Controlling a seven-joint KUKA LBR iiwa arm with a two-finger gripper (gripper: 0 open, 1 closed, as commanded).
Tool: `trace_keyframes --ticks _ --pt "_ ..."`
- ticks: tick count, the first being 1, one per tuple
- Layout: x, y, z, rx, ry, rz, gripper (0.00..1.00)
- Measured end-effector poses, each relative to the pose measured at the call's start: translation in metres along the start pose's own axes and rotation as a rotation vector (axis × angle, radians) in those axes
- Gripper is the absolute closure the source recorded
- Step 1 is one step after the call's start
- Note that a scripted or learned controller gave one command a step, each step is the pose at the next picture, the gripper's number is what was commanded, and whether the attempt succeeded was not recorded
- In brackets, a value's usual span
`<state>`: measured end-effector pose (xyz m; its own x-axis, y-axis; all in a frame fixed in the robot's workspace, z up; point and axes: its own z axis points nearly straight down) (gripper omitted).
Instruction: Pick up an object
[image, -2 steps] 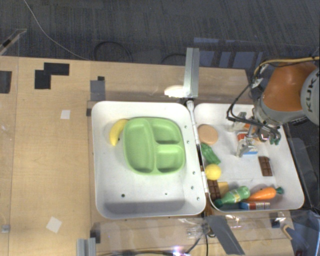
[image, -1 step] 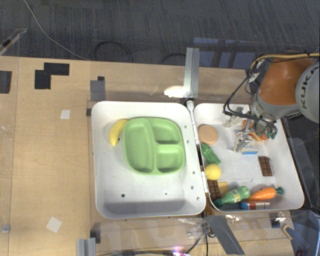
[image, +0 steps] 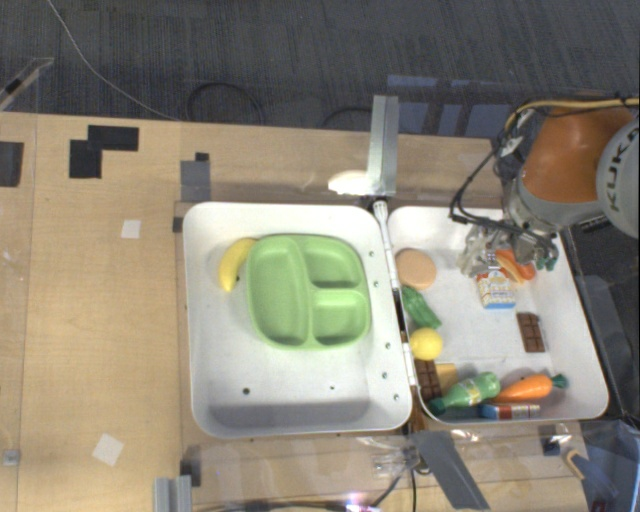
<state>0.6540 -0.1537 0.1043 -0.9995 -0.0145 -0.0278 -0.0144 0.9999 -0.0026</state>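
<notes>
Left bin (image: 200, 330): tray (image: 305, 290) mid-bin, banana (image: 234, 262) touching tray's left edge. Right bin (image: 585, 340): bun (image: 416, 268) at left wall, lemon (image: 426, 344) nearer the front, bottle (image: 467, 391) and carrot (image: 527, 387) along front edge.

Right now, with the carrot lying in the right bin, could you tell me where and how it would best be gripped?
Probably across the middle of the carrot, coming straight down from above. It lies flat and lengthwise, green top toward the bin wall. The green bottle sits close at its tip, so closing the jaws across the thicker middle, away from that neighbour, looks safest.
</notes>
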Motion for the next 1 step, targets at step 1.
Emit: trace_keyframes --ticks 1 --pt "-0.0210 -0.0530 -0.1341 0.000 0.008 -0.456 1.00"
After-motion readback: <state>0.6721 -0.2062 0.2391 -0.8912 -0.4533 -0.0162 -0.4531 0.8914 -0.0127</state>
